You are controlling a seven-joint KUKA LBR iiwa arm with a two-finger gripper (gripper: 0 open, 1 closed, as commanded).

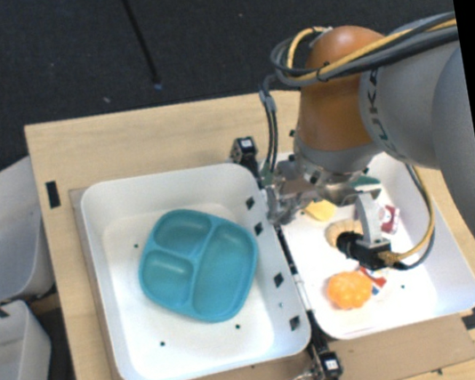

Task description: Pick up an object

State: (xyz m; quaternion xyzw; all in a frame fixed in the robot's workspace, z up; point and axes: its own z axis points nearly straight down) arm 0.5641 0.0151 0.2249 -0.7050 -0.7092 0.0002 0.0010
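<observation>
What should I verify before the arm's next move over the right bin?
1. Gripper above the right bin: ok, close to its left wall.
2. Something grasped: cannot tell; the arm hides it.
3. Orange object in open view: ok, lying apart from the gripper.
4. Yellow object fully exposed: not ok, partly under the arm.
5. Teal plate out of the way: ok, in the left bin.

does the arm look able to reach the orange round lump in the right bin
Probably yes: the orange round lump lies uncovered in the white right bin, and the end effector hangs at that bin's left rim.
</observation>
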